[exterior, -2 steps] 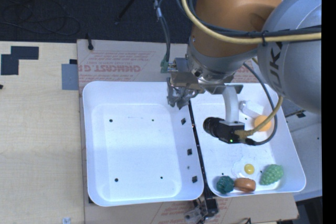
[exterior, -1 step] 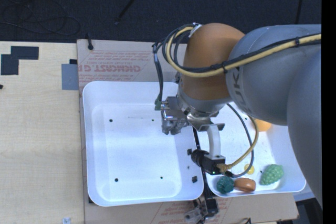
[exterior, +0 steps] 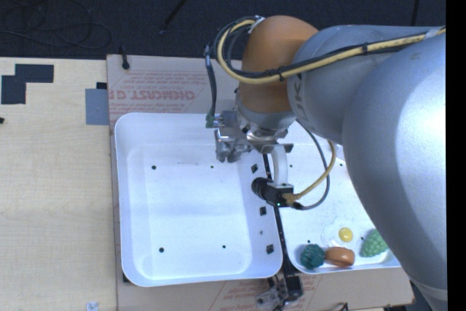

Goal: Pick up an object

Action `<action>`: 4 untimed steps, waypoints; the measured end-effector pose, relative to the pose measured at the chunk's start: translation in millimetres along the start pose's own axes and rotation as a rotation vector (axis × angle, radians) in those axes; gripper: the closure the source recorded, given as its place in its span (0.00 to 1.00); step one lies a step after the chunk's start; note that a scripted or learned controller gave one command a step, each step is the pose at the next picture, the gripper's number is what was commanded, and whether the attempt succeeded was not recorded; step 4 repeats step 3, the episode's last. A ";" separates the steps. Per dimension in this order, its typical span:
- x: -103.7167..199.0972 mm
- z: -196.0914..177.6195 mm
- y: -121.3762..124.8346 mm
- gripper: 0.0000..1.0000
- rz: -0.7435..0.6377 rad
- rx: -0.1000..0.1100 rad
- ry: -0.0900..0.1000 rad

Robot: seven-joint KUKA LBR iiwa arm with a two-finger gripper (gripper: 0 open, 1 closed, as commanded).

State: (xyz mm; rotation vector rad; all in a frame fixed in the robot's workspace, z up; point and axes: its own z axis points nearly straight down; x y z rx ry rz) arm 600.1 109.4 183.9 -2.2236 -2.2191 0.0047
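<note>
My gripper (exterior: pixel 230 150) hangs over the far right corner of the left white bin (exterior: pixel 182 222), under the orange band of the wrist. Nothing shows beneath it on the bin floor. The objects lie in the right bin (exterior: pixel 349 267), at its near edge: a teal lumpy thing (exterior: pixel 313 256), an orange oblong thing (exterior: pixel 339 256), a white and yellow fried-egg toy (exterior: pixel 340 235) and a green bumpy thing (exterior: pixel 374 244). The big grey arm covers most of the right bin.
A wall between the two bins (exterior: pixel 273 229) runs down from the gripper toward the front. Cardboard (exterior: pixel 156 91) lies under the bins, and a pale wooden bench (exterior: pixel 51 186) extends to the left.
</note>
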 end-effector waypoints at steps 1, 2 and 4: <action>59.6 -46.5 -29.1 1.00 -0.008 -0.001 0.003; 103.2 94.6 -54.5 1.00 -0.006 0.013 -0.001; 113.8 95.4 -125.9 1.00 -0.002 -0.001 0.001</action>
